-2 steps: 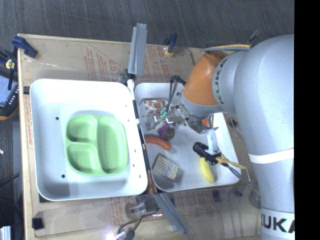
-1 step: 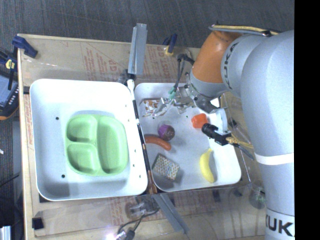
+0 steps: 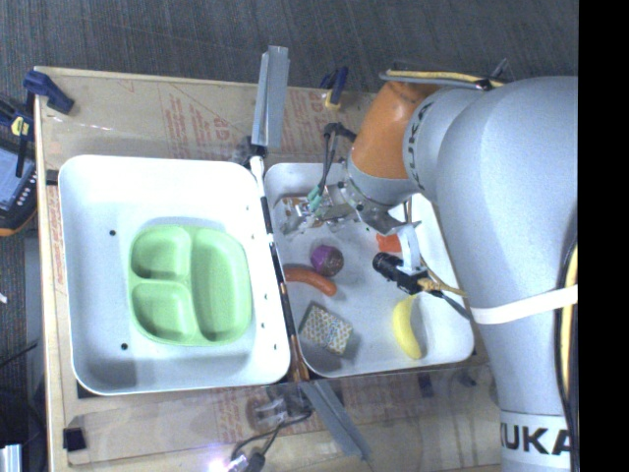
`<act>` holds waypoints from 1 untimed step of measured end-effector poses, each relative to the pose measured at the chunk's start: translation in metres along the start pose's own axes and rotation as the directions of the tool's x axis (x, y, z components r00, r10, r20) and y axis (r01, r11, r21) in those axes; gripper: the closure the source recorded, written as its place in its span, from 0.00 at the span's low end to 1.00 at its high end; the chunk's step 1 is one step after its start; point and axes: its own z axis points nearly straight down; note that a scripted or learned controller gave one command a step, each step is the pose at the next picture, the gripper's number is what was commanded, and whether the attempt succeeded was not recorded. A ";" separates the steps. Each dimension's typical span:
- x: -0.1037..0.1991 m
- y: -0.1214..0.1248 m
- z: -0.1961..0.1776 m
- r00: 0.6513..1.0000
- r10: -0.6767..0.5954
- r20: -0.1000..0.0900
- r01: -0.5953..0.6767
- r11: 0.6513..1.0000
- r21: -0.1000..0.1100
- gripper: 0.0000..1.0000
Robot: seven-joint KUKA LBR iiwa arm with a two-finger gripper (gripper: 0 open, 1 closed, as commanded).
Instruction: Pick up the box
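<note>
Right white bin [image 3: 447, 347], arm reaching in.
Small patterned grey box [image 3: 326, 329] at front, well apart from two-finger gripper [image 3: 303, 211] near back wall; grip state unclear.

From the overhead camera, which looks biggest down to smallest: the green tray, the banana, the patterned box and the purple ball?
1. Green tray, by far the largest.
2. Patterned box and banana: they look about alike, so I would not rank them.
3. Purple ball, the smallest.
</note>
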 end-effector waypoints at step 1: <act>0.011 0.022 -0.002 0.996 0.089 0.017 -0.089 0.996 0.028 0.00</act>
